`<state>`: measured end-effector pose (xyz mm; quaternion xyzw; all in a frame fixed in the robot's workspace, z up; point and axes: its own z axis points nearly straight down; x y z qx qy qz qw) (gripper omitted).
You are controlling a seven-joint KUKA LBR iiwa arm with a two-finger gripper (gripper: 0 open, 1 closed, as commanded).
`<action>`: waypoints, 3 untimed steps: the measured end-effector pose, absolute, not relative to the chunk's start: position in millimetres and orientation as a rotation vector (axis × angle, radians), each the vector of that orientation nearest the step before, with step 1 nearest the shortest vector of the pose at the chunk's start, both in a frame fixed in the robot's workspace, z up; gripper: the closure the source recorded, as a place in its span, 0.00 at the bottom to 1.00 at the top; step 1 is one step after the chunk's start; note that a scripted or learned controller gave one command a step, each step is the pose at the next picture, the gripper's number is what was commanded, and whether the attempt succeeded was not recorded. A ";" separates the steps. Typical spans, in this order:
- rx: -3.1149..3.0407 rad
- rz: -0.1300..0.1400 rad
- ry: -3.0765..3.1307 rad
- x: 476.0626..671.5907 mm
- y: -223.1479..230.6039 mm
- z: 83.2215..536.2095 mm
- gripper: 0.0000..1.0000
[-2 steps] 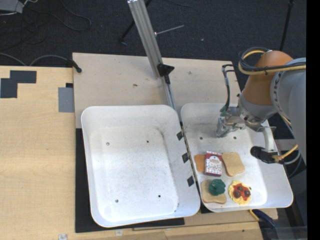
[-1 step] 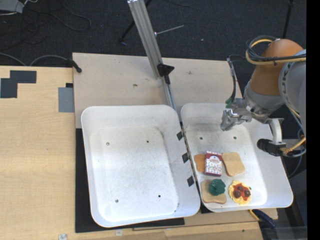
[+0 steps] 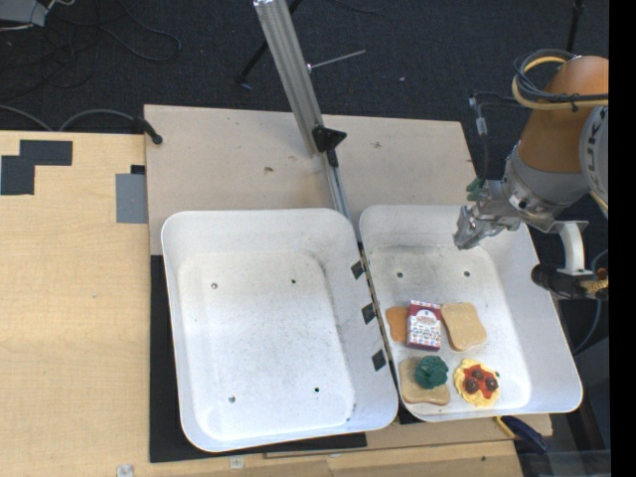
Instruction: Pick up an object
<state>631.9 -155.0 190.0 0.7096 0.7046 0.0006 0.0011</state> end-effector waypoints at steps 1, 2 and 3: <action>2.224 0.002 2.216 627.2 -154.2 234.0 1.00; 2.217 0.002 2.227 631.8 -103.1 243.5 1.00; 2.218 0.001 2.226 644.6 -54.1 242.9 1.00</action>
